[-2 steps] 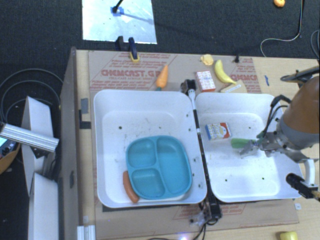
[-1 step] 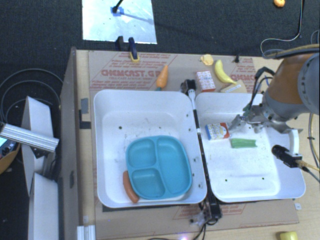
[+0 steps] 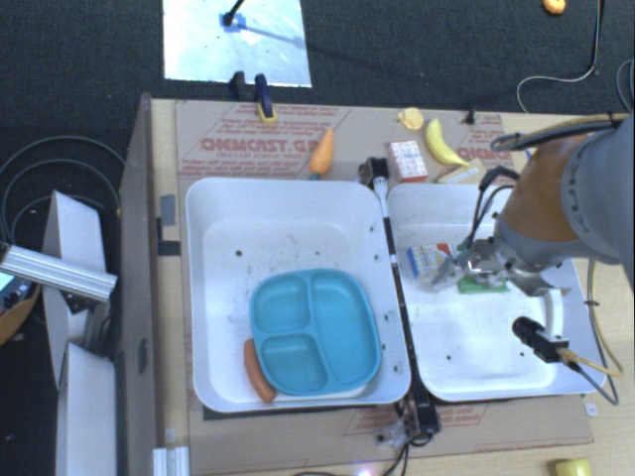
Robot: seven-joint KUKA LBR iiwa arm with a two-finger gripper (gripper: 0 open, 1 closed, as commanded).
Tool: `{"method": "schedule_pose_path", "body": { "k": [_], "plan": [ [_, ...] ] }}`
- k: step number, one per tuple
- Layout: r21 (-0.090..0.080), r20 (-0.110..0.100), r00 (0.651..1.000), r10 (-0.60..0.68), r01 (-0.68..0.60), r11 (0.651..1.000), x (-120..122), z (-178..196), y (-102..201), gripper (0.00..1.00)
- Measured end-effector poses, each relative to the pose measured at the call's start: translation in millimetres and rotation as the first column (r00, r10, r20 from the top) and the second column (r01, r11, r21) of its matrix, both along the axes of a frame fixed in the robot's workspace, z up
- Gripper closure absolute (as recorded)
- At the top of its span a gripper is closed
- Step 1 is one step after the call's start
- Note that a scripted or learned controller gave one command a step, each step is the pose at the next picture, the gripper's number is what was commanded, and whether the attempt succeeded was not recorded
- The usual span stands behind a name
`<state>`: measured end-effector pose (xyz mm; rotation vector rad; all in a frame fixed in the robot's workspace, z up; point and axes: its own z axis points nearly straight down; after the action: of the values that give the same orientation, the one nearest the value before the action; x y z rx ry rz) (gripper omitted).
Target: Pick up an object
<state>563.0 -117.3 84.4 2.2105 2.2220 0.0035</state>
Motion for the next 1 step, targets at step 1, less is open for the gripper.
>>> {"method": "schedule_pose_path", "body": {
  "k": [1],
  "plan": [
    [-0.002, 0.006, 1.0, 0.0, 0.0, 1.0, 2.5, 14.2, -2.1, 1.0]
  ]
}}
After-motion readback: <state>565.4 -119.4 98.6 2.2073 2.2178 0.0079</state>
